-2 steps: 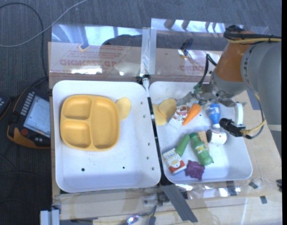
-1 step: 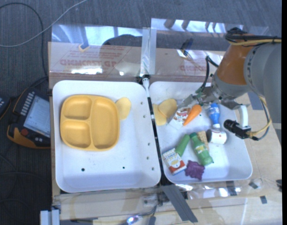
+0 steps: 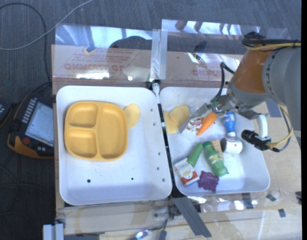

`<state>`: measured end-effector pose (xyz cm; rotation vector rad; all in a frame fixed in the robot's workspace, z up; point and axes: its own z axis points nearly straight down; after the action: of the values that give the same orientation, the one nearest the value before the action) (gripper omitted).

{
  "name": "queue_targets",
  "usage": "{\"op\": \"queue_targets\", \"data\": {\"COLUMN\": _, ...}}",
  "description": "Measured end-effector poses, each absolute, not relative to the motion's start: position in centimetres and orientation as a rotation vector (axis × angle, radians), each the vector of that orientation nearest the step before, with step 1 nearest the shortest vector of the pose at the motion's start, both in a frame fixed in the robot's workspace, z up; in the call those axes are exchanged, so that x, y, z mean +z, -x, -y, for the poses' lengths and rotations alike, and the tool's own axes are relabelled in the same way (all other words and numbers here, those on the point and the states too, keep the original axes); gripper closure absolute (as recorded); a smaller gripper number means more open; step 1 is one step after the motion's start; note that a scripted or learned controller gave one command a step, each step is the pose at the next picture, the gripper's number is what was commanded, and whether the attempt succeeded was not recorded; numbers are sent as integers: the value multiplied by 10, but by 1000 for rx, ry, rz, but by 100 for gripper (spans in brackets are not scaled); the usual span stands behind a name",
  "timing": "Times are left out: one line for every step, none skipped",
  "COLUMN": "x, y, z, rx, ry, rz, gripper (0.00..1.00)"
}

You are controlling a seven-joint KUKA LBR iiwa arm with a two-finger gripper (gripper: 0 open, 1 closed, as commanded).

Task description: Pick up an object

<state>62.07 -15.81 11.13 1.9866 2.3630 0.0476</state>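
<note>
My gripper [image 3: 212, 109] hangs low over the upper middle of the right bin [image 3: 253, 181], reached in from the right below the orange band. Right under it an orange carrot [image 3: 207, 123] lies at a slant, and I cannot tell whether the gripper touches it. Next to the carrot on the left sits a small red and white carton [image 3: 195, 126]. On its right stands a blue bottle [image 3: 229, 122]. A yellow chip-shaped piece [image 3: 178, 115] lies by the bin's left wall.
Lower in the right bin lie a green pod [image 3: 195, 154], a green bottle [image 3: 215, 160], a small carton [image 3: 185, 170], purple grapes [image 3: 207, 182] and a white piece [image 3: 234, 147]. The left bin [image 3: 113, 189] holds a yellow divided plate [image 3: 96, 130] and a yellow piece [image 3: 132, 113].
</note>
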Motion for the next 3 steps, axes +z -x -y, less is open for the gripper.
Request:
{"op": "queue_targets", "data": {"x": 110, "y": -626, "z": 161, "rx": 44, "ry": -2020, "rz": -2363, "gripper": 0}}
{"op": "queue_targets", "data": {"x": 110, "y": -613, "z": 158, "rx": 59, "ry": -2154, "rz": -2223, "gripper": 0}}
{"op": "queue_targets", "data": {"x": 120, "y": -614, "z": 157, "rx": 58, "ry": -2152, "rz": -2228, "gripper": 100}}
